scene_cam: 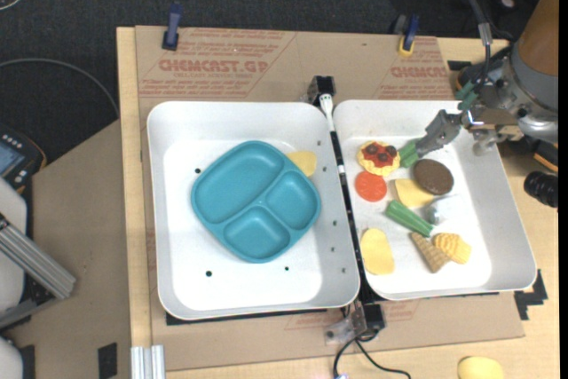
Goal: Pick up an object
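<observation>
Gripper [437, 134] above green piece [409, 153], possibly touching; gripper state unclear; brown round disc [433, 177] beside.

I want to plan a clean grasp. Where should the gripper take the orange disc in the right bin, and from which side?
Take the orange disc by its rim, coming straight down from above, since it lies flat. Probably set the fingers at its near and far edges: the bin wall is close on one side and a yellow piece on the other.
</observation>
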Robot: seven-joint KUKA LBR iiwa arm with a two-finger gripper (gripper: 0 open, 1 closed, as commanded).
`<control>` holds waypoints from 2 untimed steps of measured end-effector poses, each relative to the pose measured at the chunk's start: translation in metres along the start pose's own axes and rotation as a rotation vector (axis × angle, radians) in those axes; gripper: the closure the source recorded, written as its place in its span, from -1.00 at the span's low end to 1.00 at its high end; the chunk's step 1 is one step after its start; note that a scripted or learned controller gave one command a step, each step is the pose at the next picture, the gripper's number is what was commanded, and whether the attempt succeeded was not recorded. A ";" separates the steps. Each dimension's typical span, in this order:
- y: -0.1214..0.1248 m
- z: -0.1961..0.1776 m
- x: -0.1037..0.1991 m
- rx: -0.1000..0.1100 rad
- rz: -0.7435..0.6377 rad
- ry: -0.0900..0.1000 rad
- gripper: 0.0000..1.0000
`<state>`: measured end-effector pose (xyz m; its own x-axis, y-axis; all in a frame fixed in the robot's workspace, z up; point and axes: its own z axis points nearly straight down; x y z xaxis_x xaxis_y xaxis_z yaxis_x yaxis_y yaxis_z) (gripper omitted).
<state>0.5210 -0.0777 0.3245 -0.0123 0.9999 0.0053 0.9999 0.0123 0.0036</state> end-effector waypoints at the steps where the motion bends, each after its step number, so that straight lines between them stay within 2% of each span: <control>1: 0.001 -0.007 -0.007 0.002 0.011 -0.005 1.00; 2: 0.019 -0.069 0.090 -0.006 0.000 -0.002 1.00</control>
<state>0.5384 0.0122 0.3938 -0.0125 0.9999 0.0030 0.9999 0.0125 0.0095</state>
